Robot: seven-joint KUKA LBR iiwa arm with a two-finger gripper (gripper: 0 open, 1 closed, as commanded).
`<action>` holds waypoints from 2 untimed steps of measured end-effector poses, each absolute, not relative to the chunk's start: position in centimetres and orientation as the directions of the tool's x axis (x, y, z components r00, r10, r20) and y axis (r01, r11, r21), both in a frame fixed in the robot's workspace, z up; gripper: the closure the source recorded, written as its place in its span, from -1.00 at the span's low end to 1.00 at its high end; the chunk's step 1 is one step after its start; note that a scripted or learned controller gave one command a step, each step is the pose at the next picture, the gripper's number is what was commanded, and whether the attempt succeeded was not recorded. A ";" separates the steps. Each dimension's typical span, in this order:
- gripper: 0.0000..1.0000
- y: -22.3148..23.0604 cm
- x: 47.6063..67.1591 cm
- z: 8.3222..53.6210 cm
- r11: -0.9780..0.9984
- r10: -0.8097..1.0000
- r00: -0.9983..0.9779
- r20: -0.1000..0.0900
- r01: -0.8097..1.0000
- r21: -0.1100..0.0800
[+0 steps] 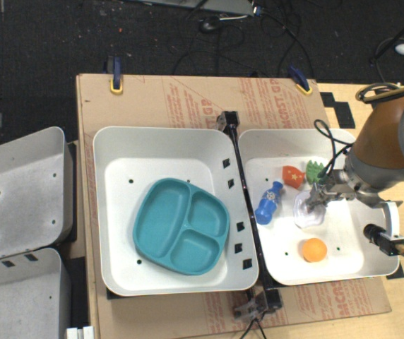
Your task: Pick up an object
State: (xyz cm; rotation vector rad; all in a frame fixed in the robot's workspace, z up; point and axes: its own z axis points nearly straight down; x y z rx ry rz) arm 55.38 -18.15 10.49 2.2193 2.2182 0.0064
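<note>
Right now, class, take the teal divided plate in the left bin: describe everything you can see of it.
The teal plate looks like smooth plastic, rounded-square, with three compartments: one large on the left and two smaller on the right, split by raised ridges. It lies flat and right side up, turned slightly askew, on the floor of the left bin. Nothing sits in it.

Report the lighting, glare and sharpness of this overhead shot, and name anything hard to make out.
Camera view: lighting even and bright, shadows soft; the white bins near overexposed, with little surface detail; the teal tray and orange ball crisp; the clear object under the end effector hard to read against the white; the dark floor grainy.
</note>
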 end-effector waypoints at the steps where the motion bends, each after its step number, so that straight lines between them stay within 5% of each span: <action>1: 1.00 -17.2 55.6 16.2 0.003 1.000 -0.003 -0.001 1.000 0.006; 2: 1.00 -17.3 55.9 22.6 0.003 1.000 -0.003 -0.003 1.000 0.008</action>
